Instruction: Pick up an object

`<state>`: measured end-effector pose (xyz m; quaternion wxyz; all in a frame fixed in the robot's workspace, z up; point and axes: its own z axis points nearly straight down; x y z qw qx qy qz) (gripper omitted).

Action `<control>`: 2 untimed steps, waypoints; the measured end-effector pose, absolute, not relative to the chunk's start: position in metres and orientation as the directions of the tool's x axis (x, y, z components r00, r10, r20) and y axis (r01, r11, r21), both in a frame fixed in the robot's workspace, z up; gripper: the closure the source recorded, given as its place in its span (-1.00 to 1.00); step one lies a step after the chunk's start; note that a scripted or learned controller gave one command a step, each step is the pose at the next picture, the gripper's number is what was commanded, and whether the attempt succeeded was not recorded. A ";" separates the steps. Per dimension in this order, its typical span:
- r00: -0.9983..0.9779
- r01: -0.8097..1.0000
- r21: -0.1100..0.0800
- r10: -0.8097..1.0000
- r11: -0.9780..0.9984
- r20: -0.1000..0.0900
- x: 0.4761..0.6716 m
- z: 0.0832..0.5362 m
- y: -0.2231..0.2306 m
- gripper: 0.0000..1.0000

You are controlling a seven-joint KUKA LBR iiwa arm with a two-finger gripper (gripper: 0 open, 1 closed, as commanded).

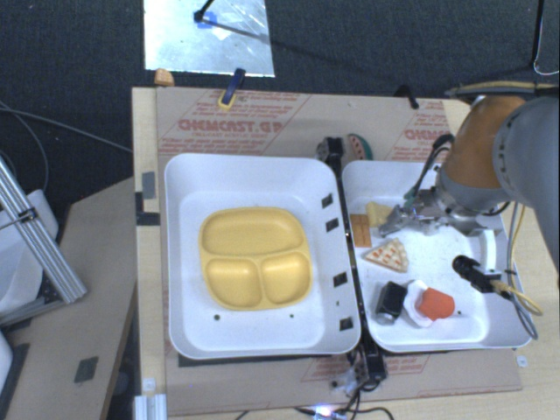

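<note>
My gripper (395, 220) hangs low over the upper part of the right bin (503, 326), reaching in from the right. Its tip is beside a pale yellow block (378, 212) and just above a waffle-patterned triangular slice (388, 255). A thin brown strip (360, 230) lies along the bin's left wall. Toward the front of the bin lie a small black object (390, 300) and an orange-red piece (435, 304) resting on something white (416, 315). I see nothing lifted off the bin floor.
The left bin (184, 313) holds a yellow three-compartment plate (255, 256). A divider with black clips (337, 226) separates the bins. A green-edged item (360, 147) sits behind the bins on the cardboard.
</note>
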<state>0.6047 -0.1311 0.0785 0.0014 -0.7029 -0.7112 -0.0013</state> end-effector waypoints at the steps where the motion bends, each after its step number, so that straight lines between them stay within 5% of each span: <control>1: -0.015 1.000 0.019 1.000 0.015 0.002 0.631 0.222 -0.049 -1.00; 2: 0.002 1.000 -0.007 1.000 -0.002 0.000 0.550 0.182 -0.073 -1.00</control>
